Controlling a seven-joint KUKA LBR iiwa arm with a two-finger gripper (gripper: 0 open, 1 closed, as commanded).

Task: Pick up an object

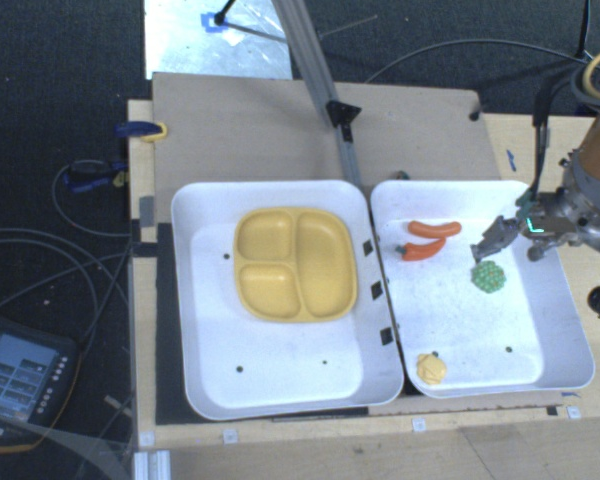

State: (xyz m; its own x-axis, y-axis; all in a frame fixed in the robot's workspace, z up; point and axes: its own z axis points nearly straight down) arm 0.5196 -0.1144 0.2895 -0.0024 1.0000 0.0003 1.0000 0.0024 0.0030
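In the right bin [555, 358] lie an orange sausage [435, 229], a redder one [422, 251] just below it, a green knobbly ball [488, 277] and a small yellow toy [432, 369] near the front left corner. My gripper [510, 247] hangs over the bin's right half, just above and to the right of the green ball. It is open, with nothing between its fingers. One fingertip [483, 250] is close to the ball's top edge.
A yellow divided plate [295, 264] lies in the left bin [280, 378]. A grey slanted pole [320, 68] crosses the back of the bench and ends near the gap between the bins. Cables and a pendant lie on the floor at the left.
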